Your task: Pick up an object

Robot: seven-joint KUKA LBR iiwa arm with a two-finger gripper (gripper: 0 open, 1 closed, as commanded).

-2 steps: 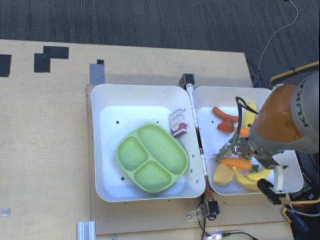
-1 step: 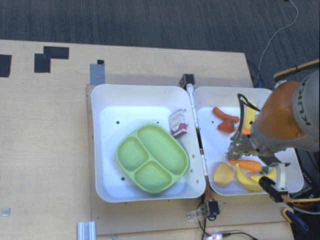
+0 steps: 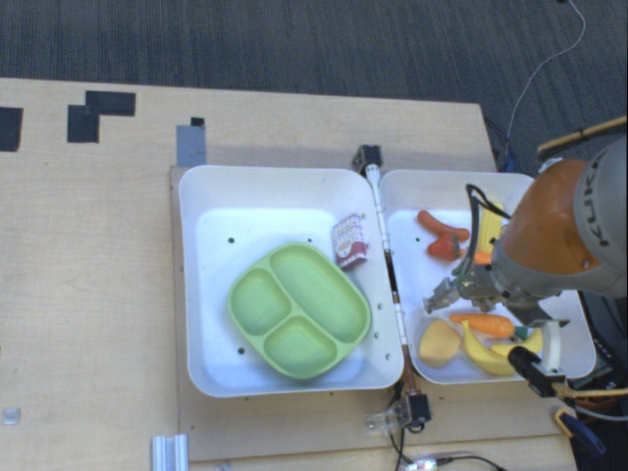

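Note:
The right bin [image 3: 404, 204] holds several toy foods: a red sausage [image 3: 442, 225], a small red piece [image 3: 444, 248], a yellow corn cob [image 3: 488, 226], an orange carrot [image 3: 483, 324], a yellow banana [image 3: 488, 355] and a pale yellow lump [image 3: 440, 342]. My gripper [image 3: 444, 297] hangs low over this bin's middle. It is just above the yellow lump and left of the carrot. The orange-banded wrist [image 3: 545, 229] hides the bin's right part. Nothing can be seen held.
The left bin [image 3: 196, 263] contains a green divided plate [image 3: 299, 309] and a small red-and-white packet [image 3: 349, 240] by its right wall. A black clamp [image 3: 368, 155] sits at the far end of the wall between the bins. Cables lie at the front right.

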